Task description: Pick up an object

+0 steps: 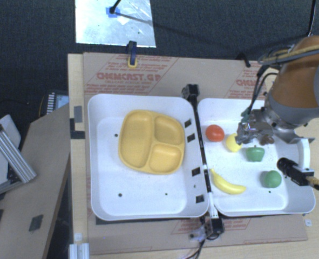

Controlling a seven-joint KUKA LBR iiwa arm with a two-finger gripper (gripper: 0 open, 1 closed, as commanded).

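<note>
The right bin [297,201] holds a red-orange tomato [215,133], a small yellow lemon-like fruit [232,143], a green pepper [255,154], a green round fruit [271,179] and a yellow banana [228,184]. My gripper [248,134] hangs over the upper part of this bin, just right of the yellow fruit and above the green pepper. The wrist body covers its fingertips from this angle.
The left bin [102,193] carries a yellow divided plate [150,141]. A black divider with clips [198,144] runs between the bins. The arm's grey and orange body [302,85] overhangs the right bin's far right side.
</note>
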